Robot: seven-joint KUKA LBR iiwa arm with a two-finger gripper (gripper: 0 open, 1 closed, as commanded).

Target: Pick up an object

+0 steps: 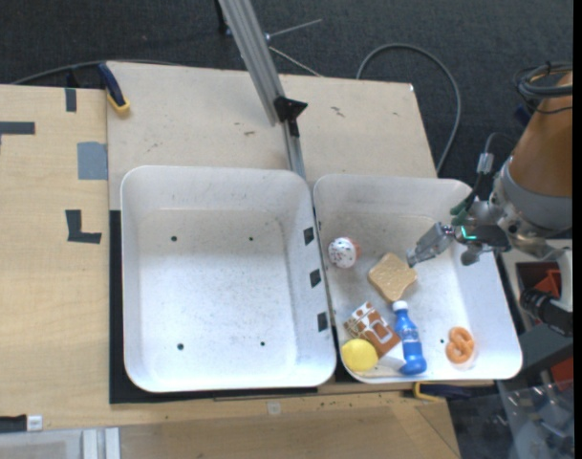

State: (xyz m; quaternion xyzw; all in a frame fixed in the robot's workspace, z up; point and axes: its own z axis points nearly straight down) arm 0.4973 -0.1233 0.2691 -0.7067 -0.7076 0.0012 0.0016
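Camera view, end effector point(430, 247) beside toast point(393, 277), right bin point(482, 366); grip state unclear

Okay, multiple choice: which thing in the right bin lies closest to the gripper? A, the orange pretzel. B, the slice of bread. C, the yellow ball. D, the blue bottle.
B: the slice of bread lies just below-left of the gripper, while the others sit along the right bin's near edge.

And here we are in a robotics lab: a plywood tabletop point(224, 113) patched with grey tape marks point(92, 161), two white bins point(138, 285) side by side, an aluminium rail point(252, 46) rising at the far edge, and loose cable point(443, 75) trailing over dark carpet point(415, 8).
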